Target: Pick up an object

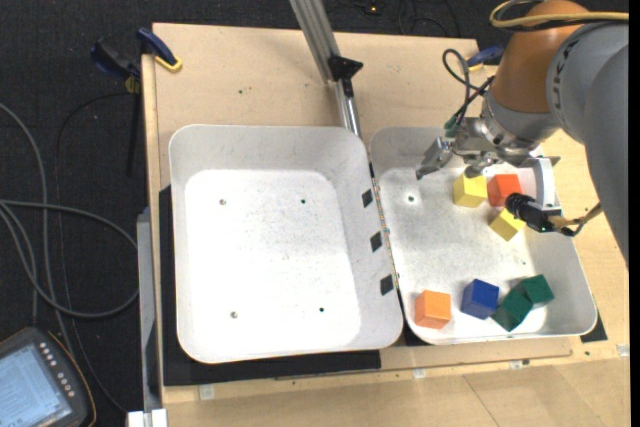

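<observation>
The right bin (440,245) holds several small blocks. A yellow block (468,191) and a red-orange block (503,187) lie side by side near its back right, with a second yellow block (505,224) just in front of them. Along the front wall sit an orange block (433,308), a blue block (480,298) and two green blocks (512,312) (537,290). My gripper (450,158) hangs low over the back of the right bin, just behind and left of the yellow block. I see nothing held in it.
The left bin (200,245) stands beside the right one, with only bare speckled floor showing. A slanted metal pole (305,0) crosses the bench behind the bins. Cables (545,215) trail from the wrist over the right bin's right wall.
</observation>
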Available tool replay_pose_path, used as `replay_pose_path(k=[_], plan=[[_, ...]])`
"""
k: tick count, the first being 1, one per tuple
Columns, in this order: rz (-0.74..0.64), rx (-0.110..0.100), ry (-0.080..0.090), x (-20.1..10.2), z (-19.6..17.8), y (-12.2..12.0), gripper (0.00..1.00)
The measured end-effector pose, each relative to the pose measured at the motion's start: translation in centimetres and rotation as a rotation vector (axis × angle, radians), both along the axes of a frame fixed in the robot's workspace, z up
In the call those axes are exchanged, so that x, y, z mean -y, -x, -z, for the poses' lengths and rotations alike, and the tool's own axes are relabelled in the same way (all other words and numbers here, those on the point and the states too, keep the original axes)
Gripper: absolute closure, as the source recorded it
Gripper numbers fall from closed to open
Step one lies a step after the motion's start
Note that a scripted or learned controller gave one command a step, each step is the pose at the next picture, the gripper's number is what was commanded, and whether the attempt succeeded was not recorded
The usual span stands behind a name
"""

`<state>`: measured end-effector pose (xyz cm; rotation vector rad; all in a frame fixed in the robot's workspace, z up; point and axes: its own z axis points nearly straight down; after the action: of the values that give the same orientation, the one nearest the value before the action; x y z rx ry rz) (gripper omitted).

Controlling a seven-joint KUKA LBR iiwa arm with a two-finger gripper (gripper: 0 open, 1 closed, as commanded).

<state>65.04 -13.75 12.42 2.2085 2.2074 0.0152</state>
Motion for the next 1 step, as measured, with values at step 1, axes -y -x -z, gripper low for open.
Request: replay_pose_path(k=[1], plan=[[0.0, 0.002, 0.002, 0.04, -0.82, -0.04, 1.0]])
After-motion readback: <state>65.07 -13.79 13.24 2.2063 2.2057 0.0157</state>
